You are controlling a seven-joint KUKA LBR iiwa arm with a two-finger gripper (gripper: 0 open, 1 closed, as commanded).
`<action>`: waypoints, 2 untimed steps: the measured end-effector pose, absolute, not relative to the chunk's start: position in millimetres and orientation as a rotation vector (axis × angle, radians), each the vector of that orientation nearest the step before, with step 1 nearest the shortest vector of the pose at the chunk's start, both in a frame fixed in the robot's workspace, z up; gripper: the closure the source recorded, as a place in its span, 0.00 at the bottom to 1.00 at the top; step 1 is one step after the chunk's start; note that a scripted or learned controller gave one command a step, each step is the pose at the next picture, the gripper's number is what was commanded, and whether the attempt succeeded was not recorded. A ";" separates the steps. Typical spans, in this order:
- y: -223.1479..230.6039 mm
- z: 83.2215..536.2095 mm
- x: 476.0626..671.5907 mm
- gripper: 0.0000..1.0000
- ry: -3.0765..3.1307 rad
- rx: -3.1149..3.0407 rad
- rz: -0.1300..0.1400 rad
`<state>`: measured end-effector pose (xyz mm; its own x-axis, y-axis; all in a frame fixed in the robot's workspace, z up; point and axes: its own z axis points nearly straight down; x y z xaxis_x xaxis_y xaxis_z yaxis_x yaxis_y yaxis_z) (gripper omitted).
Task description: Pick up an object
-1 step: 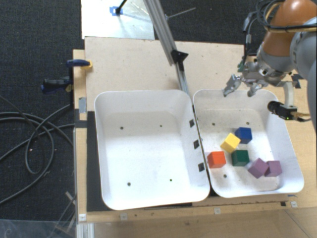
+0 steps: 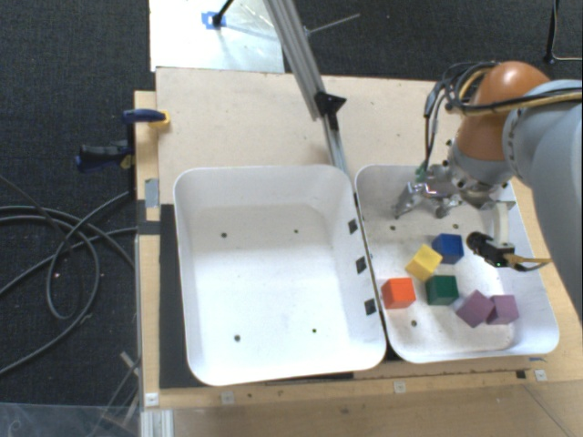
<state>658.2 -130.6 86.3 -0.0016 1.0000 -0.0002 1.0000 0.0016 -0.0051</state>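
Observation:
The right bin [image 2: 537,335] holds several small blocks: a blue cube [image 2: 447,247], a yellow cube [image 2: 424,262], an orange cube [image 2: 398,292], a green cube [image 2: 442,289] and two purple blocks [image 2: 475,308] [image 2: 503,309]. My gripper [image 2: 420,209] hangs over the far part of this bin, up and left of the blue cube. It is open, with nothing between its fingers [image 2: 401,208]. All the blocks lie apart from it, nearer the bin's front.
The left bin [image 2: 196,244] stands beside the right one, with a row of black clips [image 2: 361,264] along the shared rim. A slanted metal pole [image 2: 301,44] crosses above the bench's back. A blue clamp [image 2: 137,116] grips the bench's left edge.

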 end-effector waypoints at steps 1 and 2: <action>-170.6 90.3 594.0 0.00 -2.217 -2.226 0.006; -166.5 101.8 598.3 1.00 -2.228 -2.220 -0.005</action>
<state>598.3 -166.5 101.8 -0.0037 1.0000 -0.0004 1.0000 0.0037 0.0046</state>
